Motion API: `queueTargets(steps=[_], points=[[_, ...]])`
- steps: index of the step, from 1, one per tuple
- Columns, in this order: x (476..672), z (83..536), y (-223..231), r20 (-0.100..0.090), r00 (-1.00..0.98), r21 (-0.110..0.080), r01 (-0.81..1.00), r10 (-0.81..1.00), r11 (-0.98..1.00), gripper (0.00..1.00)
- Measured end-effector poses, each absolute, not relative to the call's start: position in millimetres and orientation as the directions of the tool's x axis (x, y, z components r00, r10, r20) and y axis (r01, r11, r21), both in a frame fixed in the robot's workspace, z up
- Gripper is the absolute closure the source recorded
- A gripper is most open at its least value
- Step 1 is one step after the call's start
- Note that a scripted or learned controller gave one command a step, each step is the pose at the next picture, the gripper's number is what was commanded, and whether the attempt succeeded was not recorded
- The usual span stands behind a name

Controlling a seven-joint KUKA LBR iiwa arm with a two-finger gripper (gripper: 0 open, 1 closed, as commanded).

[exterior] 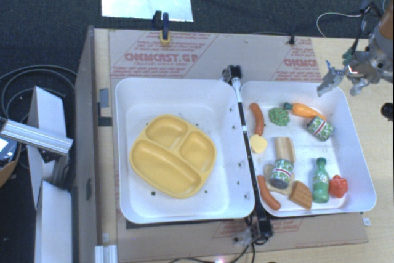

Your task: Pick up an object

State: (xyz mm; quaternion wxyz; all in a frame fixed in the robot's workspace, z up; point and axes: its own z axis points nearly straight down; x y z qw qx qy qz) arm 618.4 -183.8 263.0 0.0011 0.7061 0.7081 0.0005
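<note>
Wooden bench [184,52] bears two bins; pincer [345,78] hovers above the right bin's [354,132] corner, fingers seemingly apart, empty.

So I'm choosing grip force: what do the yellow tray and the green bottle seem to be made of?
The yellow tray looks like moulded plastic, matte, with smooth rounded compartment walls and one even colour. The green bottle looks like hard toy plastic, slightly glossy with a printed label; the view is too coarse to be sure.
</note>
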Motion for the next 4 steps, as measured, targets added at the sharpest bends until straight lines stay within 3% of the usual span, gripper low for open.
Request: queueTargets(steps=[1,2,3,4], points=[[561.4,142,-176,0.001,-0.001,-0.002,1.0,1.0,0.001,0.0],[629.1,91,-194,-0.001,-0.003,0.003,1.0,1.0,0.003,0.0],[663.6,81,-204,0.009,-0.004,-0.029,1.0,1.0,0.004,0.0],[664.3,91,-206,0.006,-0.005,-0.022,1.0,1.0,0.005,0.0]])
